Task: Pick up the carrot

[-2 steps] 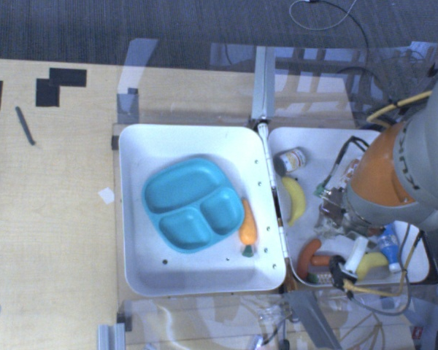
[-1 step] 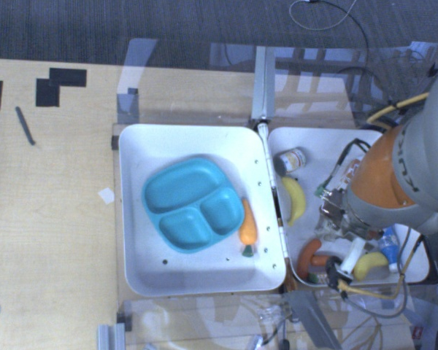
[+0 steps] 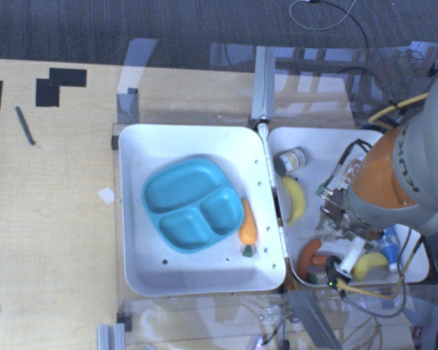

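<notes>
My tool [image 3: 334, 248] hovers lower right (grip state unclear to me); the slim orange carrot [image 3: 247, 225] lies beside the blue sectioned plate [image 3: 193, 203], centre frame.

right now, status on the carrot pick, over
Gripper low over right bin, among the clutter. Carrot untouched in left bin, beside blue plate. Bin divider between them.

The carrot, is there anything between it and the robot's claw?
Yes. The carrot lies in the left bin, against the blue plate's right edge. The gripper is in the right bin, so the raised divider where the bins meet lies between them, and a banana sits just beyond it.
</notes>
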Available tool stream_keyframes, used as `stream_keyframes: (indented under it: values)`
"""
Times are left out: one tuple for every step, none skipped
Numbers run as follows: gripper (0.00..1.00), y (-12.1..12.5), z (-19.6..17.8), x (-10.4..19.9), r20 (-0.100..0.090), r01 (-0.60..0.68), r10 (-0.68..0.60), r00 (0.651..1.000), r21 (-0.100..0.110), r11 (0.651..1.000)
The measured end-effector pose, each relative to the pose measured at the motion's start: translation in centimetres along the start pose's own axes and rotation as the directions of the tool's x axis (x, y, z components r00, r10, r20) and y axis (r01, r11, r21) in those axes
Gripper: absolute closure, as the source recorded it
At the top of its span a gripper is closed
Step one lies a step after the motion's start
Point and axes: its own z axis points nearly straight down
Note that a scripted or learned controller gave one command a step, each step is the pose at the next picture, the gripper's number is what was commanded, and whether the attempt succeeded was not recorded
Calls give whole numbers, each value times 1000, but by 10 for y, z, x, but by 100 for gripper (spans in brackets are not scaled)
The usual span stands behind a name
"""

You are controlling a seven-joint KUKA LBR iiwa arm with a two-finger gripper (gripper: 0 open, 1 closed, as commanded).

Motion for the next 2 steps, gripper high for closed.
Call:
stream_keyframes:
  values:
    - [100,-1,0,1,0,-72,72,997,0,997]
    - [100,4,1,6,4,-317,317,949,7,948]
